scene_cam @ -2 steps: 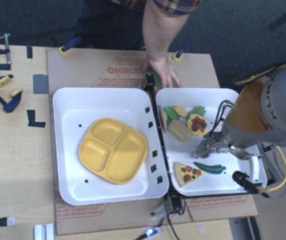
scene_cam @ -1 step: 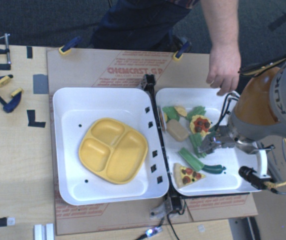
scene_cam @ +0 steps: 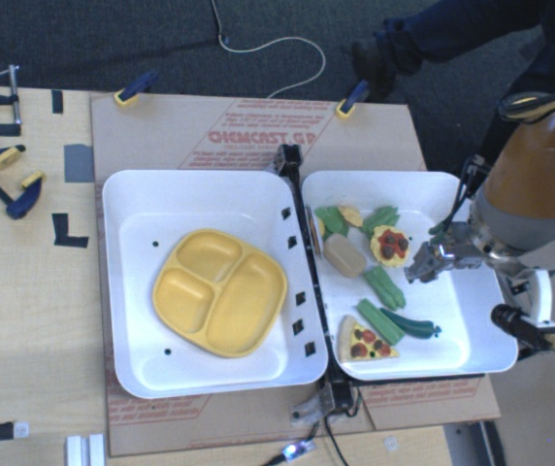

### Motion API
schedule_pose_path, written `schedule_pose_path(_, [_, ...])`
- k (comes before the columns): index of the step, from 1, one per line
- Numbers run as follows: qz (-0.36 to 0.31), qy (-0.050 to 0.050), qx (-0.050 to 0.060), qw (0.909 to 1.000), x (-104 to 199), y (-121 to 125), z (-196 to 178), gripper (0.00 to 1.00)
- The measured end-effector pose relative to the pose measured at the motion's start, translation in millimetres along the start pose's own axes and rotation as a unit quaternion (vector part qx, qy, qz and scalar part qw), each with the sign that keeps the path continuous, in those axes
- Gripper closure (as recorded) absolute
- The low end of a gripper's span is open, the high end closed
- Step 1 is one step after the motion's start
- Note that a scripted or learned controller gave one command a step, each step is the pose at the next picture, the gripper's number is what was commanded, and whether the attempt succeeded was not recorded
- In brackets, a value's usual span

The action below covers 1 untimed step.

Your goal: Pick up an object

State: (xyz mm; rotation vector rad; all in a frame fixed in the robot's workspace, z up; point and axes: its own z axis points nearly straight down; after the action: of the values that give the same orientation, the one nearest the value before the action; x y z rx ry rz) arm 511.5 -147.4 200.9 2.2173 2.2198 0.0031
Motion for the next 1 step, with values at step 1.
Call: schedule_pose_path(1, [0.0,0.001,0.001,1.0,0.6,0.8,-24.7,1.0])
